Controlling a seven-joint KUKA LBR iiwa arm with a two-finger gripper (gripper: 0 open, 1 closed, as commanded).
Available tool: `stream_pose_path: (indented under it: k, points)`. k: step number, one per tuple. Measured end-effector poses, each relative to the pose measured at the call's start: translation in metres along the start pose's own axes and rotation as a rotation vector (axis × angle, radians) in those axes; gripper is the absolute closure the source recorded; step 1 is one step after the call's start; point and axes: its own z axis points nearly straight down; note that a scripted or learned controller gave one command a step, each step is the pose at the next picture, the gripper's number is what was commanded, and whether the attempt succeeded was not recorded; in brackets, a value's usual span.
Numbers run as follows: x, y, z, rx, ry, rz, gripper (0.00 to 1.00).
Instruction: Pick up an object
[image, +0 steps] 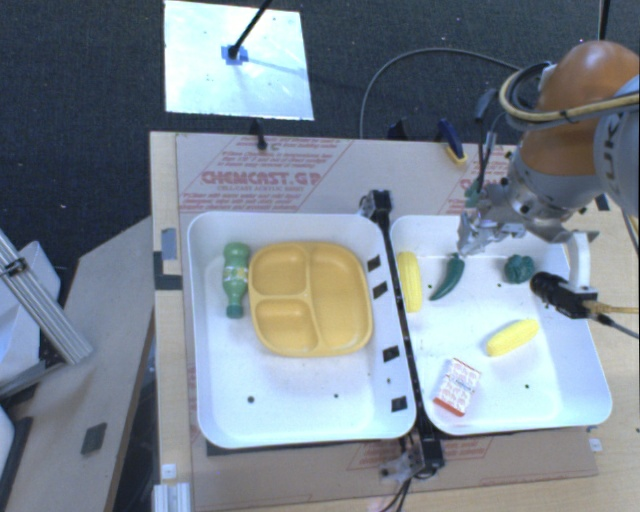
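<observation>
White plastic forms both shallow bins. Nearest the camera in the right bin (580, 400) lies a small orange-and-white packet (457, 387), flat near the front left corner. Behind it to the right rests a short yellow piece shaped like a corn cob (512, 337), lying at a slant. A second yellow corn cob (409, 281) lies lengthwise against the divider between the bins.

Just beside that, the green chili pepper (448, 279) is a slim, curved, dark green pod, tapering to a point at its lower left end, with its stem end up toward the gripper (471, 240). The gripper hangs directly above that stem end, at the back of the right bin; whether its fingers are apart or together cannot be told, and the pepper is not seen between them. A dark green lumpy object (519, 268) sits to the right, near the arm's black fitting.

The left bin (215, 400) bears a yellow divided plate (308, 298) with three compartments, and a green bottle (236, 279) lies just beside the plate's left edge.
</observation>
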Motion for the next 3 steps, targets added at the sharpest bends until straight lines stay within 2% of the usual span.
stream_pose_path:
  k: [2,3]
  points:
    - [0.1,-0.004,0.026,0.001,0.0,0.0,1.0]
    - [0.161,0.0,0.032,0.0,0.001,-0.002,1.0]
